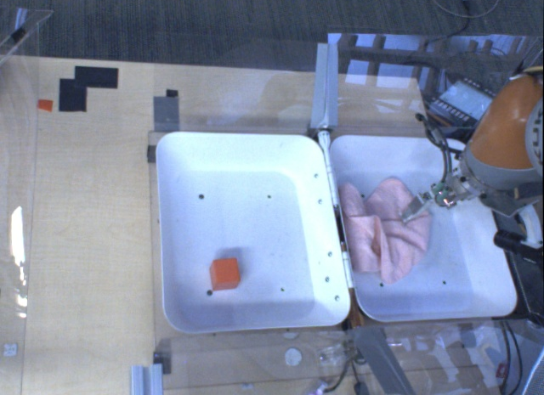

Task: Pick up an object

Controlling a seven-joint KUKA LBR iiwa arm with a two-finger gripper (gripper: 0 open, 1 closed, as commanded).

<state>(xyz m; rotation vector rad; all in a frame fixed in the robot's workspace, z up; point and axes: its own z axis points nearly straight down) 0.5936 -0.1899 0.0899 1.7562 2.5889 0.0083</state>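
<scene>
Block (225, 273) alone in left bin (183, 215); we see gripper (422, 205) over cloth (384, 228), likely targeting it; grip state unclear.

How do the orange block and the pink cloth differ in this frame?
The orange block is small, rigid and boxy; the pink cloth is larger, soft and crumpled. The block lies alone in the left bin; the cloth lies in the right bin, with the gripper at its edge.

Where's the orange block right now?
The block sits in the left bin, toward its lower-left corner, alone and far from the pink cloth in the right bin, where the claw is.
</scene>
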